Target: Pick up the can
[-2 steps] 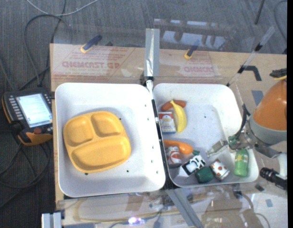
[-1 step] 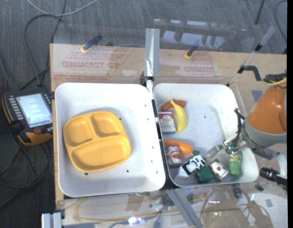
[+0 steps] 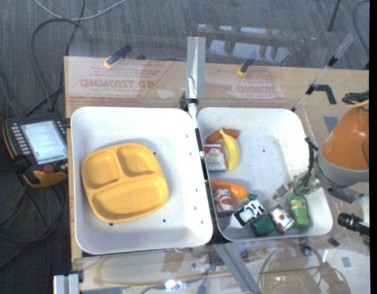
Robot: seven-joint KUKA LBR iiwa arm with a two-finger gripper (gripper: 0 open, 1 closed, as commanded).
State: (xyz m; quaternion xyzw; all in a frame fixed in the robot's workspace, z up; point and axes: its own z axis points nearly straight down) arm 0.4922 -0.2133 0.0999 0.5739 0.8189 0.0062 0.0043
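A small red and white can lies on its side near the front edge of the right bin. It sits between a dark green item and a green bottle. A second red and white tin rests against the bin's left wall, just under a carrot. My gripper hangs low over the front right part of the bin, just above and behind the green bottle and the small can. The grey wrist and orange band rise behind it at the right.
The right bin also holds a banana, a sausage, a small carton and a black and white item. A yellow divided plate lies in the left bin. A teach pendant sits off the bench's left.
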